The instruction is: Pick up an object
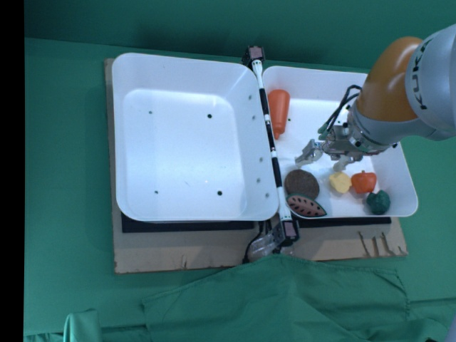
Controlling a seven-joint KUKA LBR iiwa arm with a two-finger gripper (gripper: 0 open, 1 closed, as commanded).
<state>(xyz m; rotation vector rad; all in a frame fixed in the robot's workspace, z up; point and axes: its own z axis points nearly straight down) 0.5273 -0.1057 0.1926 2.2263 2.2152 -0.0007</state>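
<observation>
In the right bin (399, 155) lie an orange carrot (278, 110) against the left wall, a brown round piece (301, 183), a watermelon slice (306, 206), a yellow piece (340, 183), a red-orange tomato-like piece (363, 182) and a dark green piece (378, 202). My gripper (326, 157) hangs over the middle of this bin, just above the brown and yellow pieces. Its fingers stand apart, open, with nothing between them.
The left bin (125, 120) is a large white tray with a few dark specks on its floor. A black-and-white bar (268, 130) runs between the two bins. Green cloth (285, 298) lies bunched at the bench's front edge.
</observation>
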